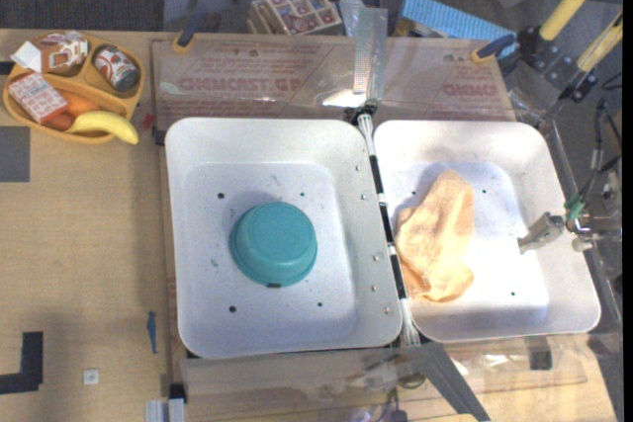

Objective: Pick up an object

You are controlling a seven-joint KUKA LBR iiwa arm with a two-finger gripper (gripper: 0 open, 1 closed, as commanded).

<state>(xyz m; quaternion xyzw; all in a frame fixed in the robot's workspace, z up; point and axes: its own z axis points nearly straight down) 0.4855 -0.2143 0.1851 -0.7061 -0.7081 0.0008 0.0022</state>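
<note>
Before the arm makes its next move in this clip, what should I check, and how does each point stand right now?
1. Target in the gripper's bin: ok. A yellow-orange cloth lies crumpled in the right bin.
2. Gripper position: not ok for a grasp yet. The gripper sits near the right bin's right side, apart from the cloth.
3. Jaws state: cannot tell; too small and blurred.
4. Anything held: cannot tell; nothing is visibly between the jaws.
5. Path to the cloth: ok. Bare bin floor lies between gripper and cloth.
6. Other candidate: ok. A teal bowl rests upside down in the left bin, untouched.
</note>
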